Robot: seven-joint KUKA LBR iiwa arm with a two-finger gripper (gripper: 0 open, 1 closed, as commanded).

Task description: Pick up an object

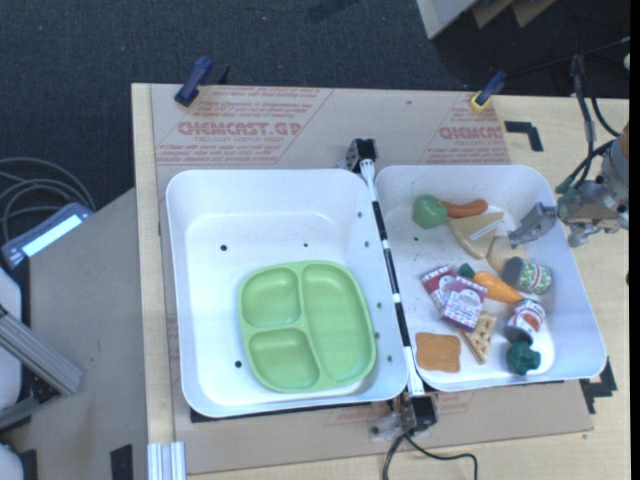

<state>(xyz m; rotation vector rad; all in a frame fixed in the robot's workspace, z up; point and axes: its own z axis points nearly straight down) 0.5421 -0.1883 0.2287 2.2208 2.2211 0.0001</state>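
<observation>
Reaching in from the right, the gripper point(548, 224) hangs over the right bin point(575, 353), near its right wall. I cannot tell how its jaws stand, and I see nothing held in it.

The right bin is full of toy food. A green pepper point(430, 211) lies near the top, and an orange sausage point(466, 208) touches it. Just below them sits a cheese wedge point(475, 231). A carrot point(497, 287) lies in the middle, beside a round green and red can point(533, 277). Two red packets point(456, 295) lie left of the carrot. Below them are a cracker point(481, 337) and a slice of toast point(438, 352). A small jar point(527, 316) and a dark green toy point(521, 357) sit near the bottom right corner.

The left bin point(195, 268) holds a green tray point(305, 325) with three parts. Both bins sit on a brown board point(150, 218). Two clips, one blue point(193, 81) and one yellow point(488, 89), sit at its top edge.
</observation>
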